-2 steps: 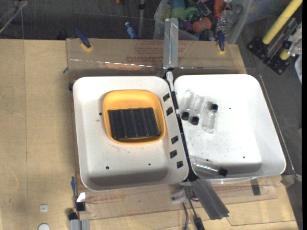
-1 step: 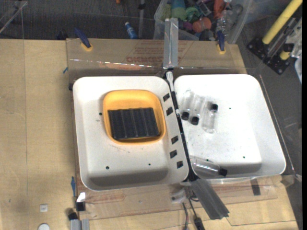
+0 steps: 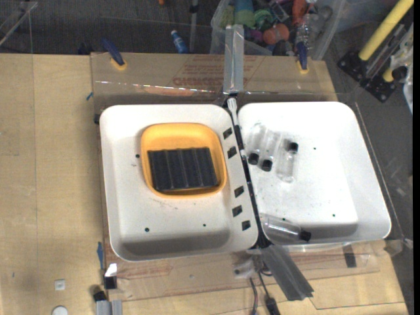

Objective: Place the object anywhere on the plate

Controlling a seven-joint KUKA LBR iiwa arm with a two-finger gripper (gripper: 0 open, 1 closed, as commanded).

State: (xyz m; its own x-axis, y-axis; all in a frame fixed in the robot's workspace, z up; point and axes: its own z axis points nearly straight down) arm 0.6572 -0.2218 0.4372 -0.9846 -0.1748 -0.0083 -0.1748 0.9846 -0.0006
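Black object (image 3: 182, 168) on orange plate (image 3: 180, 134)

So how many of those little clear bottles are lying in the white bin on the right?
3 for sure: a cluster of clear vials near the divider. A fourth one rests at the near edge.

The hand's pose and state cannot be told

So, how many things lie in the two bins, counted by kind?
Plate: 1
Dark ribbed pad: 1
Clear vials: 4
Total: 6
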